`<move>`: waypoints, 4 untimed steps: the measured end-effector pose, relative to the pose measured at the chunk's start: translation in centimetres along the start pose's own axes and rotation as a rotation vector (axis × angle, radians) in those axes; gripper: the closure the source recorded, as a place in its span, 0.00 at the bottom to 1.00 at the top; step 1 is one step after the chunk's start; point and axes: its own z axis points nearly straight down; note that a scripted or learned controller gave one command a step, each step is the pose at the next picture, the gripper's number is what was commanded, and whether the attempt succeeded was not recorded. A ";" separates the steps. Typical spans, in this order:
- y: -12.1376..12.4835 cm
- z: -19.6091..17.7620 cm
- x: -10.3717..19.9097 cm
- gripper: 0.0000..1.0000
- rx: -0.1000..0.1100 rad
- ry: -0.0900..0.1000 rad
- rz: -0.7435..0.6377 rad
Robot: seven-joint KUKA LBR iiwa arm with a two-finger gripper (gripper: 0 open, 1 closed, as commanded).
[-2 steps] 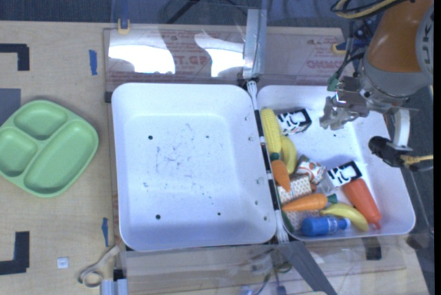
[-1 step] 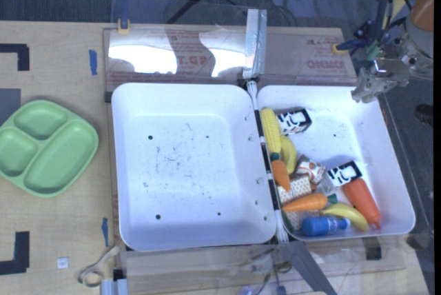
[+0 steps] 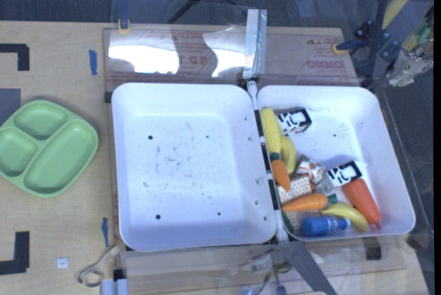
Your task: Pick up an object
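Wooden surface (image 3: 55,52), light grain, with one strip of blue tape (image 3: 92,61) at 10 o'clock. One green plastic plate (image 3: 47,147) at 9 o'clock, rounded, split into three compartments, smooth and matte. Two shallow white bins sit side by side with their rims touching. The left bin (image 3: 186,169) sits at centre, a rounded square with a scuffed floor showing faint blue scribble marks and small dark holes. The right bin (image 3: 386,149) is at 3 to 4 o'clock, and all the pick objects crowd its 7 o'clock side against the shared rim. One yellow corn cob (image 3: 271,129), bumpy, lies along the rim. Three orange carrots, smooth and tapered: a small one (image 3: 280,175) below the cob, one (image 3: 304,202) lying crosswise, and a fat one (image 3: 362,198) at the far right. Two black-and-white tags (image 3: 295,120) (image 3: 342,173), flat. One patterned packet (image 3: 306,180) between the carrots. One yellow banana (image 3: 348,214), curved, sits beside one blue bottle (image 3: 324,225) at the bin's 6 o'clock wall. The pincer (image 3: 411,65) looks to be the pale mechanism at 2 o'clock, outside the bins and well apart from the pile; open or closed, cannot tell.
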 end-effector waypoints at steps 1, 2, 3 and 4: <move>2.2 3.4 1.5 1.00 0.005 0.002 0.298; 2.2 3.4 1.5 0.00 0.005 0.002 0.298; -5.8 14.4 1.9 0.00 0.008 0.002 0.599; -11.6 21.4 0.2 0.00 0.006 0.002 0.641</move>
